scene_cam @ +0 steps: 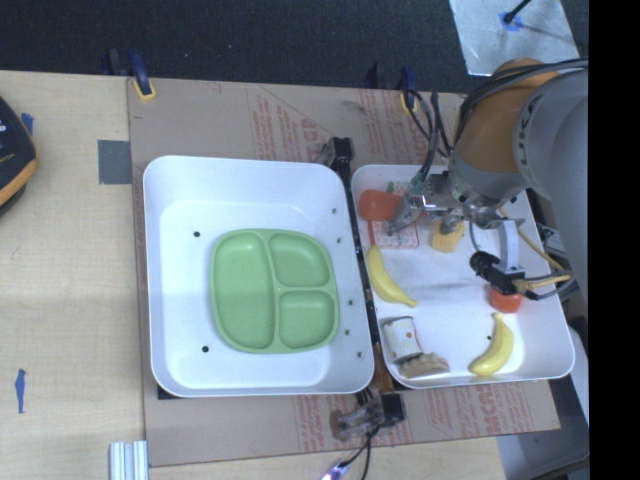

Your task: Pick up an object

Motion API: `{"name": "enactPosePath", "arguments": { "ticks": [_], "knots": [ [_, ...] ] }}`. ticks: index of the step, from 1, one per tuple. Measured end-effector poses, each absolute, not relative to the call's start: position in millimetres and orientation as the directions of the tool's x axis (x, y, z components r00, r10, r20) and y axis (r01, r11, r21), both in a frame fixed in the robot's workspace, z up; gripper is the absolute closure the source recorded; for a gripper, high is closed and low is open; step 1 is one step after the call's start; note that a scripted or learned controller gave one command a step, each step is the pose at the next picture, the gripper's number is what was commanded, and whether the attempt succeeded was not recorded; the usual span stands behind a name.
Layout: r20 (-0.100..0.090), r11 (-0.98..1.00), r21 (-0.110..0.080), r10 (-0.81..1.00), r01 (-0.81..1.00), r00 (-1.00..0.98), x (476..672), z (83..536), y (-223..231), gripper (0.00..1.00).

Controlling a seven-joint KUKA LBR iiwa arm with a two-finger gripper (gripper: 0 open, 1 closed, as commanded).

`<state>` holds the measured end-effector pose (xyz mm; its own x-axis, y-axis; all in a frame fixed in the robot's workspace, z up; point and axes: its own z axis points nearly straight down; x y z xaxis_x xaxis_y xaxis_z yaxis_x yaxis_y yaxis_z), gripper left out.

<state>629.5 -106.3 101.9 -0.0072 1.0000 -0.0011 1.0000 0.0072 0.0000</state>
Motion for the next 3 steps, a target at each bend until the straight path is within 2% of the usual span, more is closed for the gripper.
{"name": "enactPosePath", "arguments": {
  "ticks": [1, 2, 3],
  "knots": [
    [0.004, 0.007, -0.048, 1.000, 0.999, -0.007, 645.5, 101.9, -102.9, 0.00],
    [0.022, 0.015, -0.056, 1.000, 0.998, -0.013, 648.8, 92.0, -116.7, 0.00],
    [0.000, 0.004, -0.001, 1.000, 1.000, -0.004, 656.8, 170.9, -125.3, 0.00]
  ]
}}
